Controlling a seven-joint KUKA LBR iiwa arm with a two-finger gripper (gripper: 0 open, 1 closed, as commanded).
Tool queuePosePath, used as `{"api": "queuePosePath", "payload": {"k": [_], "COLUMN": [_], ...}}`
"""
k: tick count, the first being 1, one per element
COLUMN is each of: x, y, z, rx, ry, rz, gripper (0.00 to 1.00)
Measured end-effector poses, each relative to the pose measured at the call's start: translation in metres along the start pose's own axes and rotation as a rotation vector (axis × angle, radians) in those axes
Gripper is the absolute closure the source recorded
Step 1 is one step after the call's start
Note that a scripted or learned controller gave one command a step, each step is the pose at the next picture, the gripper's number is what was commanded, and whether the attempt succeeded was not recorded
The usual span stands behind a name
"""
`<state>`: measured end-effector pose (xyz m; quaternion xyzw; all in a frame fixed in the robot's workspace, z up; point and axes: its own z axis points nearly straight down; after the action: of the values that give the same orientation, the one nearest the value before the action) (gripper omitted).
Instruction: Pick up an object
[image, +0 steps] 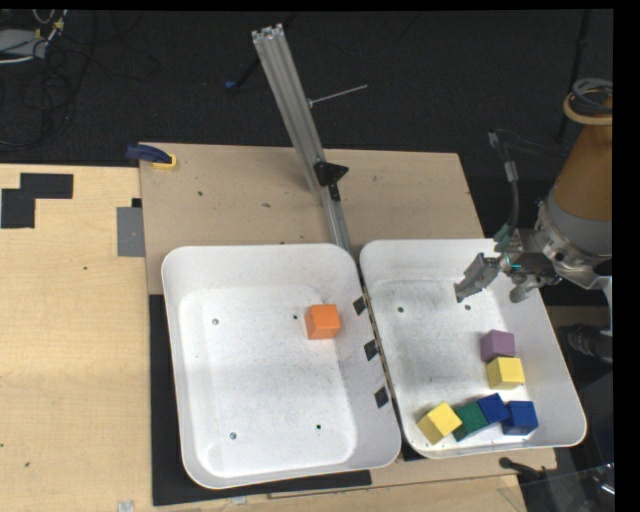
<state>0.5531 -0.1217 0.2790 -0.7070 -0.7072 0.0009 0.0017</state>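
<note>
Fingers (470, 282) spread apart over the right bin (420, 262), nothing between them, one prong near 470,282 and the other at the gripper's (497, 281) right. Arm (585, 190) cut off at the right edge, only the orange band and grey wrist in view. Orange cube (322, 321) alone in the left bin (200, 270), well apart from the gripper. Purple block (498, 345) just above a yellow block (506, 372); lower down, another yellow block (438, 421), a green block (470, 418) and two blue blocks (508, 412) crowded together, edges partly hidden by one another. Aluminium rail (297, 110) slanting across the counter (240, 195) behind the bins.
</note>
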Motion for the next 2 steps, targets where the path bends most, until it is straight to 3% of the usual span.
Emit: {"api": "queuePosePath", "payload": {"k": [1,2], "x": [-0.001,0.001], "y": [0.000,-0.002], "z": [0.000,0.065], "rx": [-0.001,0.006], "ry": [0.000,0.001], "rz": [0.003,0.001], "gripper": [0.00,0.00]}}
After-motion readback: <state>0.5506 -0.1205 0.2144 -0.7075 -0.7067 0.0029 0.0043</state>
